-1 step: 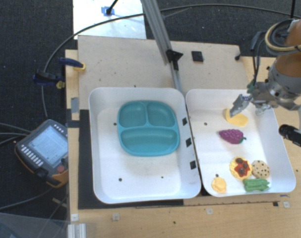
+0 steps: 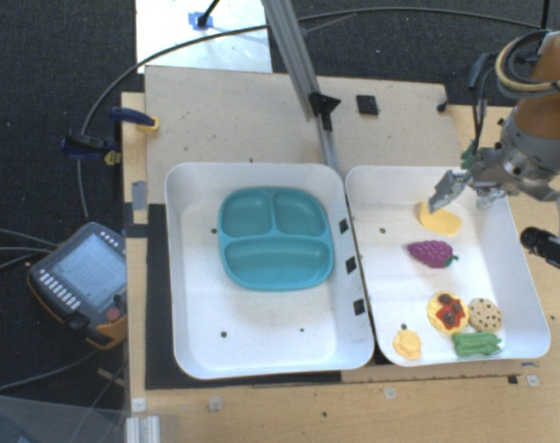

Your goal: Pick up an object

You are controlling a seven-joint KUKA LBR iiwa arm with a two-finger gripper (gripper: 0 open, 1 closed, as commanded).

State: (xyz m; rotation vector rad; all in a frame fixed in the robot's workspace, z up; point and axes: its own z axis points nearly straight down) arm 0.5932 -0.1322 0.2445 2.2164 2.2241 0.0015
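The gripper (image 2: 462, 192) hovers over the far part of the right bin (image 2: 529, 280); finger state cannot be determined. The yellow piece (image 2: 441, 220) lies directly below it, slightly left and nearer, long axis left-right

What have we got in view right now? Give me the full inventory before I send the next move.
White bins: 2, side by side on the bench, left, right.
Divided plate: 1, teal, left bin.
Flat yellow toy food: 1, right bin, far end, under the gripper.
Toy grapes: 1, purple, right bin, middle.
Toy pizza: 1, yellow and red, right bin, near end.
Toy cookie: 1, tan, speckled, beside the pizza.
Green toy vegetable: 1, near edge.
Small yellow toy food: 1, near-left corner.
Teach pendant: 1, grey, left of bench.
Clamps: 2, bench's far-left edge.
Gripper: 1, grey, above far end of right bin.
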